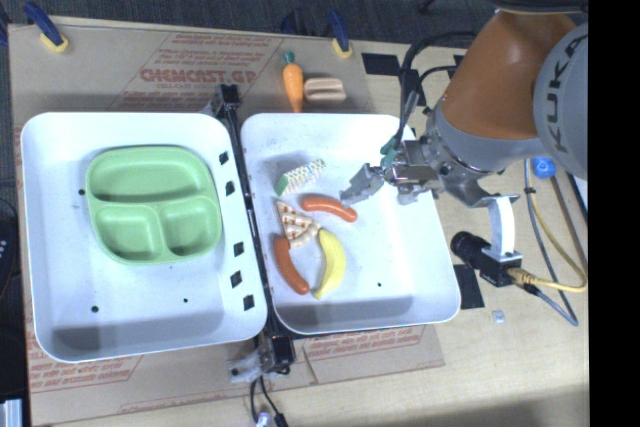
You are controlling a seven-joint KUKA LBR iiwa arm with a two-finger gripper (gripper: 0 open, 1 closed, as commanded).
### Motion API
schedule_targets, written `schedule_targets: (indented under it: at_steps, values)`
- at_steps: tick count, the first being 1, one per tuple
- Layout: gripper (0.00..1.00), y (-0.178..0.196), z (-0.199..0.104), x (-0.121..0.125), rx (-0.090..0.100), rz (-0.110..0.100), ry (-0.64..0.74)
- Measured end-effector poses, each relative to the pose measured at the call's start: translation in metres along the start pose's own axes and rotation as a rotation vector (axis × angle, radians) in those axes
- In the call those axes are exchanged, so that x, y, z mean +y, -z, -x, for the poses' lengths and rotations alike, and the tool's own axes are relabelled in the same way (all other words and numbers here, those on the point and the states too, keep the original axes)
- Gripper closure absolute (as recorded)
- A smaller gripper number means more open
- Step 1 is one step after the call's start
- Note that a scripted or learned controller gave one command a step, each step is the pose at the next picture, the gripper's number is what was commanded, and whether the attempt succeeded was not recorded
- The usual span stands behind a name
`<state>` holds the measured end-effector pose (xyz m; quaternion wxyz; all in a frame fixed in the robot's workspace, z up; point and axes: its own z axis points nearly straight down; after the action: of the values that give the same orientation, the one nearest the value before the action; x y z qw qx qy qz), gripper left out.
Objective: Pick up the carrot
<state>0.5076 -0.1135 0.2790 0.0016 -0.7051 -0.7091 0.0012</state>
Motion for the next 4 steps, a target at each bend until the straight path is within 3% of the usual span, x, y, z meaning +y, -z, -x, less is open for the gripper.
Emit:
schedule_targets:
  at_steps: [1, 2, 3, 4]
  values:
    - [0.0, -0.088, -0.026, -0.031, 0.001, -0.002, 0.07]
    - [0.0, -0.085, 0.026, 0.01, 0.0, 0.001, 0.07]
    - [0.0, -0.153, 0.019, -0.031, 0.001, -0.001, 0.248]
    - [1.0, -0.143, 0.02, -0.031, 0.001, 0.0, 0.253]
